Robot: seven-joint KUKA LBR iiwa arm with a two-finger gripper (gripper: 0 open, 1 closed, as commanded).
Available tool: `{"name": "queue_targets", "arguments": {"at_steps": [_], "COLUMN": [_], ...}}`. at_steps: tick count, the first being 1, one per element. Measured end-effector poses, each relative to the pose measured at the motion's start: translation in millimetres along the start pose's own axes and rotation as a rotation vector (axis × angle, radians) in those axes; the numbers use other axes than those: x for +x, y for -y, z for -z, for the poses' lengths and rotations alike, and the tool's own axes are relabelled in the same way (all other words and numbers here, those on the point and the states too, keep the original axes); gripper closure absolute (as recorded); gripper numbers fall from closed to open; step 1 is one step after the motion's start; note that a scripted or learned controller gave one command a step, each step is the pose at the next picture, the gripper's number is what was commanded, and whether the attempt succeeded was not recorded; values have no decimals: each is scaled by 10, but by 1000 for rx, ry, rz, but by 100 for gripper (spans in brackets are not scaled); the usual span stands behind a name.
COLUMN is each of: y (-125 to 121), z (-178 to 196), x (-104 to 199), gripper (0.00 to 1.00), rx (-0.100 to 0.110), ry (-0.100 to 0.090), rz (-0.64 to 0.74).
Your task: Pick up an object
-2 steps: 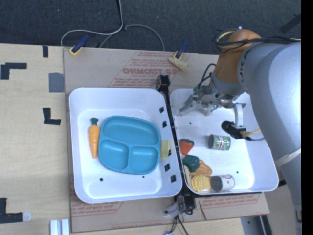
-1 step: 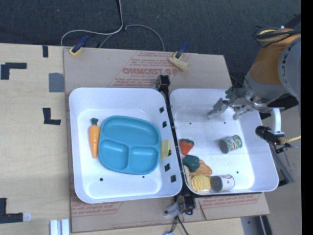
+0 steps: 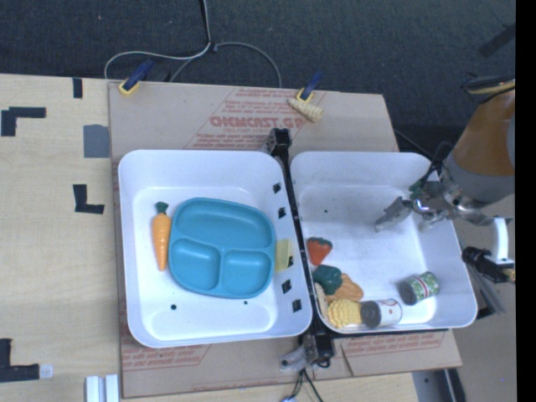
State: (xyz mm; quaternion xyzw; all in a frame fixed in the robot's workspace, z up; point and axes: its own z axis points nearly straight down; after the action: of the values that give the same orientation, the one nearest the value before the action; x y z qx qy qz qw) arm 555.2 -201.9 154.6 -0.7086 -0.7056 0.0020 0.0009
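Note:
My gripper (image 3: 402,211) hangs over the upper right part of the right bin (image 3: 352,170), open with nothing between its fingers. The objects lie along that bin's near side, apart from the gripper: a red toy vegetable (image 3: 319,249), a dark green piece (image 3: 327,279), an orange piece (image 3: 348,291), a yellow corn cob (image 3: 342,312), a small white bottle (image 3: 381,312) and a green-labelled can (image 3: 419,288). The left bin (image 3: 134,174) holds a blue divided plate (image 3: 221,247), an orange carrot (image 3: 160,235) left of it and a small yellow block (image 3: 283,255) at its right.
The grey arm with its orange band (image 3: 490,145) comes in from the right over the right bin's rim. A black divider (image 3: 289,216) runs between the two bins. Both bins rest on a cardboard sheet (image 3: 243,115) held by clamps at the back.

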Motion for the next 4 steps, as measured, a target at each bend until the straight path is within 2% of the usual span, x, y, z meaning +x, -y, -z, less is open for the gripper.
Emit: {"name": "queue_targets", "arguments": {"at_steps": [1,2,3,4], "y": [-24,-25,-814,-1085], "z": [-445,-697,-680,-686], "x": [1052,929,934,1008], "gripper": [0,0,0,0], "rx": [-1,-3,-11,-7], "ry": [-6,-1,0,-1], "rz": [13,5,7,7]}}
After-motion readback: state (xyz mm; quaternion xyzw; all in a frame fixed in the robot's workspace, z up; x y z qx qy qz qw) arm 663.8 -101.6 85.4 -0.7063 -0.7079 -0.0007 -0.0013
